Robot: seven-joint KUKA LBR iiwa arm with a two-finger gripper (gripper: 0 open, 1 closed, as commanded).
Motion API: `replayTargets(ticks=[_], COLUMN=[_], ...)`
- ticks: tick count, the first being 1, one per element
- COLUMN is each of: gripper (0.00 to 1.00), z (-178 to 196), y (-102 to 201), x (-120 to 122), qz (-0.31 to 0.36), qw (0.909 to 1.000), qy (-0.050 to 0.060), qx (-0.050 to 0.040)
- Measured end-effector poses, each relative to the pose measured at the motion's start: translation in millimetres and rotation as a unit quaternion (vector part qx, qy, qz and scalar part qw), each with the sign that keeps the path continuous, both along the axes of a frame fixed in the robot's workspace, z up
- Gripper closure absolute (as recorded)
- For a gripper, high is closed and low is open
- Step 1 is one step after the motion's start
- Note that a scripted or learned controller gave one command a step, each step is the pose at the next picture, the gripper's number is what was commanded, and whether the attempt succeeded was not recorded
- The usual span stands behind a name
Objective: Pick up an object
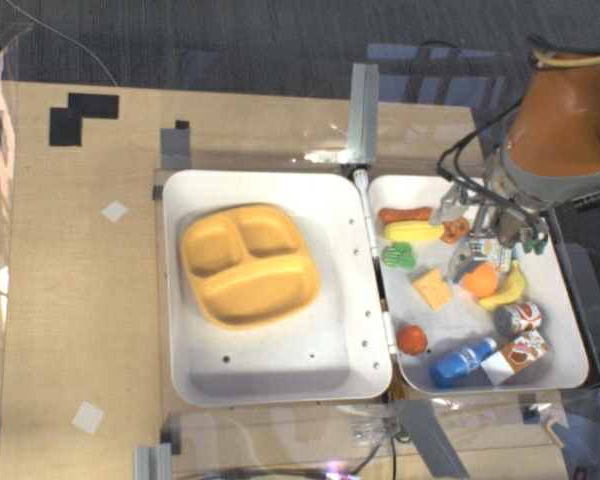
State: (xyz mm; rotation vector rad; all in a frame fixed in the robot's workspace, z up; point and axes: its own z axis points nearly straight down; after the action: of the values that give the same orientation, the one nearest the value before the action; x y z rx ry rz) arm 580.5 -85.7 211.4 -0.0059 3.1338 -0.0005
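2 white bins side by side on the bench. Left bin [195, 368] holds 1 thing: a yellow divided plate [248, 264], 3 compartments, sitting up-left of centre. Right bin [570, 353] holds the rest.

Count in the right bin: 1 hot dog [404, 214] at top left, long axis left-right. 1 corn cob [412, 232] just below it, also left-right, touching or nearly so. 1 green leafy piece [399, 257] against the left wall. 1 cheese wedge [432, 290] near centre, tilted. 1 orange [481, 281], with 1 banana [511, 290] curving around its right side, banana's long axis running top-right to bottom-left. 1 red tomato [412, 340] low left. 1 blue bottle [460, 362] lying on its side, long axis tilted slightly, white cap end to the right, blue end bottom-left. 2 small printed cans on the right: can 1 [519, 318] and can 2 [526, 347] below it, both on their sides.

Arm [565, 118] comes in from the right, orange band over the bin's top-right corner. Gripper [477, 252] is low over the upper middle of the right bin, just above and left of the orange. Linkage and cables clutter the tips, so I can't tell how far open it is, and nothing is visibly between the fingers.
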Motion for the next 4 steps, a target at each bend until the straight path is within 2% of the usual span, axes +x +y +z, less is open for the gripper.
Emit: replayTargets(ticks=[1, 2, 3, 4], gripper=[0.0, 0.0, 0.0, 1.0], z=[-106, -122, -122, -108], y=[-7, -16, -3, -2], x=[-15, 9, 32, 35], qz=[-0.108, -0.233, -0.347, -0.344], qw=[0.9942, 0.9724, 0.9379, 0.9391], qy=[0.004, -0.002, -0.001, -0.007], qx=[0.0011, 0.0018, 0.0025, 0.0037])
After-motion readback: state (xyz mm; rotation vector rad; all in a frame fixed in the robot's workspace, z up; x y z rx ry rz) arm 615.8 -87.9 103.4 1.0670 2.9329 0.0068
